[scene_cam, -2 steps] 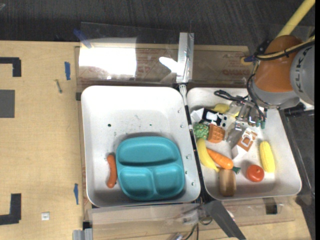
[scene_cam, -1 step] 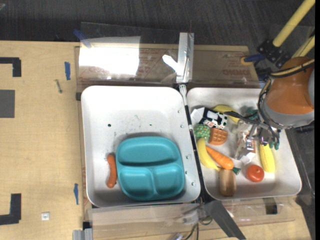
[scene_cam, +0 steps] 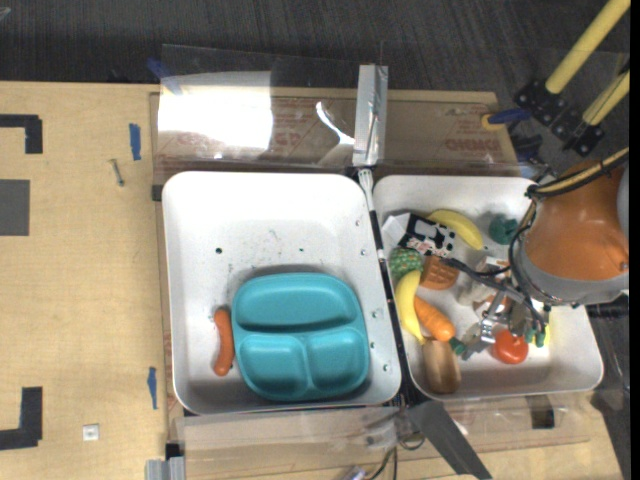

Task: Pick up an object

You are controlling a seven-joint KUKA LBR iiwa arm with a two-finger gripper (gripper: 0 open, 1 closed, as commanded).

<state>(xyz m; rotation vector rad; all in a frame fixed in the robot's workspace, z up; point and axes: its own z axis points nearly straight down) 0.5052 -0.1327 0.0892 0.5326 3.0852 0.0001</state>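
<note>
The right bin (scene_cam: 575,368) holds a heap of toy food. In it lie a yellow banana (scene_cam: 455,226), a second banana (scene_cam: 405,303), an orange carrot (scene_cam: 435,320), a red tomato (scene_cam: 510,348), a brown pear-like piece (scene_cam: 440,365), a green item (scene_cam: 404,264) and a black-and-white box (scene_cam: 428,236). My gripper (scene_cam: 497,320) reaches down into this bin just above and left of the tomato, with the orange-banded wrist (scene_cam: 573,236) over the bin's right side. The arm hides part of the pile.
In the left bin (scene_cam: 200,218) sits a teal divided plate (scene_cam: 298,336), with an orange sausage-shaped toy (scene_cam: 223,341) beside its left edge. A metal divider (scene_cam: 368,118) stands behind the bins. Yellow bars (scene_cam: 590,38) cross the top right corner.
</note>
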